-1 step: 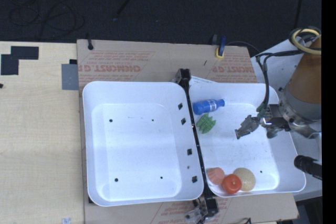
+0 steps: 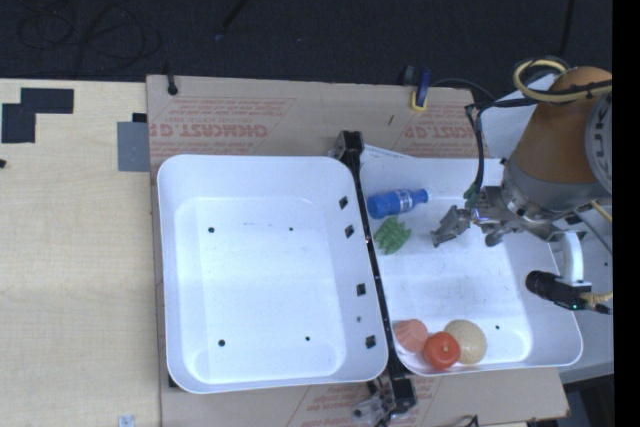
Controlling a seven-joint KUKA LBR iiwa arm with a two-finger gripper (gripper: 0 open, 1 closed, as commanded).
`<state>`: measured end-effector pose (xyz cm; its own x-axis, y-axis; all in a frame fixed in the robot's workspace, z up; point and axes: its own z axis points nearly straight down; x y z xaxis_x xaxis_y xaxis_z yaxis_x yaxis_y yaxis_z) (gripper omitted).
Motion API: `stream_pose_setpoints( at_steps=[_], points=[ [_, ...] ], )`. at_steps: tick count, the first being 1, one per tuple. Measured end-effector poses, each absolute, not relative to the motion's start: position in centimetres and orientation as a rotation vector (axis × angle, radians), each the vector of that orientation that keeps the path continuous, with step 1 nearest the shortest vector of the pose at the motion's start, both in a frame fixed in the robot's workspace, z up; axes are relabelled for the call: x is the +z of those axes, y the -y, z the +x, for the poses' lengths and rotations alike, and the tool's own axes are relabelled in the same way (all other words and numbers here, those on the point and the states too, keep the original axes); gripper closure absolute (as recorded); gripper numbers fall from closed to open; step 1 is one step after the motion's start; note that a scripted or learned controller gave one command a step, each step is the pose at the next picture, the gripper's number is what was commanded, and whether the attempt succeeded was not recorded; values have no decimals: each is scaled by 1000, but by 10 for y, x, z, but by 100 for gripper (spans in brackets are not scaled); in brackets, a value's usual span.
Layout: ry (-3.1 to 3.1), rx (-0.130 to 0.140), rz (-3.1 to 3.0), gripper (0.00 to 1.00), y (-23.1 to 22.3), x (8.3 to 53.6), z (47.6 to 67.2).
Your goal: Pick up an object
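Gripper (image 2: 452, 225) over right bin (image 2: 560, 355), nothing between the fingers, spread apart.
Blue bottle (image 2: 396, 203) just left of gripper, lying flat; green object (image 2: 392, 236) below bottle, near bin divider; orange ball (image 2: 441, 350), pink piece (image 2: 410, 332), tan ball (image 2: 467, 339) clustered at bin's near edge, well apart from gripper.

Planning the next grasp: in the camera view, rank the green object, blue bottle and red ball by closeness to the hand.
From the hand:
1. Green object, just to its left.
2. Blue bottle, up-left by the divider; nearly tied with the green object.
3. Red ball, at the bin's near edge.
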<state>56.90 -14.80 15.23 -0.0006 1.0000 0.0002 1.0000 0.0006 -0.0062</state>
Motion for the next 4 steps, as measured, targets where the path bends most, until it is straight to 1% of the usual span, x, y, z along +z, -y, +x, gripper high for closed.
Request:
stream_pose_setpoints(
  at_steps=[1, 2, 3, 4],
  points=[
    [2234, -5, -2225, 0, 199, 215, 648],
    [2214, 8, -2217, 0, 213, 84, 595],
    [2233, -10, -2228, 0, 215, 213, 636],
    [2214, 9, -2214, 0, 211, 84, 598]
  ],
)
